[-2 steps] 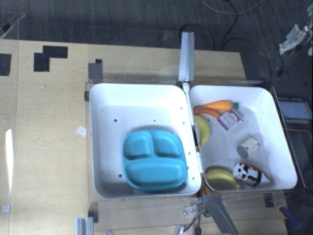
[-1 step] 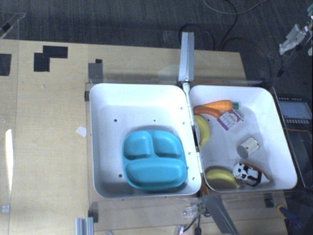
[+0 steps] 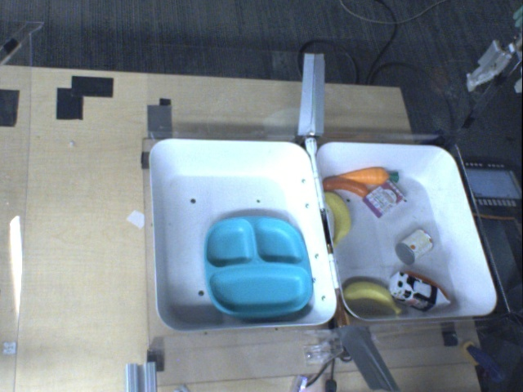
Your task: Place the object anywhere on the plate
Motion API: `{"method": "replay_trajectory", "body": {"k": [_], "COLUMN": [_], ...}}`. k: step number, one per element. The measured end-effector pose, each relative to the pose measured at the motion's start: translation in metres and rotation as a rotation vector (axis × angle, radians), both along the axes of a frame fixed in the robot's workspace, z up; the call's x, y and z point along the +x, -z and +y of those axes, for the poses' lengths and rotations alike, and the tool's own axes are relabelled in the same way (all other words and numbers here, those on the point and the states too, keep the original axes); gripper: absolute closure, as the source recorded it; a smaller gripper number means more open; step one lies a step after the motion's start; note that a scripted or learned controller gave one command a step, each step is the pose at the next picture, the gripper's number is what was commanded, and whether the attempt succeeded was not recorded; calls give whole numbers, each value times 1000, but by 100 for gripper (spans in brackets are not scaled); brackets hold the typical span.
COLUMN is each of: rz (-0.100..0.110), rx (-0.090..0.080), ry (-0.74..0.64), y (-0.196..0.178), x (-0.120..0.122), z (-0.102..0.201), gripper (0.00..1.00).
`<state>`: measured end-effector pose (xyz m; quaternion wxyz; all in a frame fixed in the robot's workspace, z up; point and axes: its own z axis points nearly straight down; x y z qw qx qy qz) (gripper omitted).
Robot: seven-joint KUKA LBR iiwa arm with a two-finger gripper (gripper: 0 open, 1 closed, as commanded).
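One blue plate (image 3: 258,268) in the left bin (image 3: 176,170); two bananas, perhaps four other items, right.

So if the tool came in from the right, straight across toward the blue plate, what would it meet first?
Kept low, probably the right bin's outer wall, then the small pale block. Higher up, the way to the plate looks free, though depth is unclear.

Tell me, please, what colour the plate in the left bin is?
The plate is light blue, clear in the camera view.
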<state>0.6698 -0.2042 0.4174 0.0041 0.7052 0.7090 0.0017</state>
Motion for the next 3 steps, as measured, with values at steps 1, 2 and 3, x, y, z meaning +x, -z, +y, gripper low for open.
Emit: {"method": "replay_trajectory", "body": {"k": [1,2,3], "rz": [0,1,1], "rx": [0,1,1], "ry": [0,9,8], "y": [0,-20,-20], "x": [0,-7,-7], "z": [0,38,38], "gripper": [0,0,0]}}
